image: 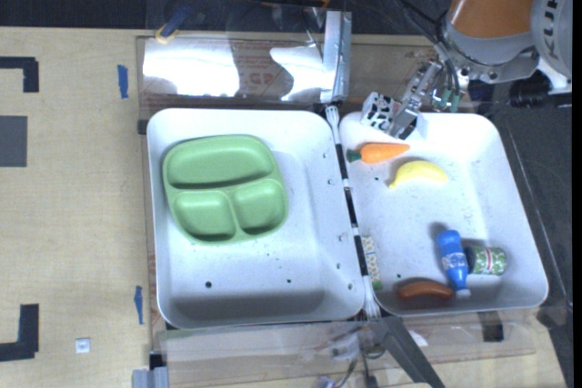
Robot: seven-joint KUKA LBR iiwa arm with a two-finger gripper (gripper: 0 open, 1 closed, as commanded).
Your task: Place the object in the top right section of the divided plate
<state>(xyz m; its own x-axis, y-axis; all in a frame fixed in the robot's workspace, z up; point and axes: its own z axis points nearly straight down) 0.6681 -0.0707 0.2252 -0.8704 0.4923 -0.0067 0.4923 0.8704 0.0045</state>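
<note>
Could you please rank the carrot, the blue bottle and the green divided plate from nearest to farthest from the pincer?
From the pincer:
1. carrot, just below it in the right bin.
2. blue bottle, lower in the right bin.
3. green divided plate, in the left bin.

1. Left bin (pixel 300 286): holds a green divided plate (pixel 225 186) toward its 10 o'clock corner; one long section at the plate's 12 o'clock, two smaller sections at 6 o'clock.
2. Right bin (pixel 509 195): carrot (pixel 382 153) at 11 o'clock, banana (pixel 418 173) just beside it toward 5 o'clock.
3. Toward the right bin's 6 o'clock: blue bottle (pixel 452 259) touching a green-labelled can (pixel 486 261); a brown sausage (pixel 425 290) lies just below them.
4. Gripper (pixel 391 116): above the right bin's 11 o'clock rim, near the carrot, with nothing visible between its fingers.
</note>
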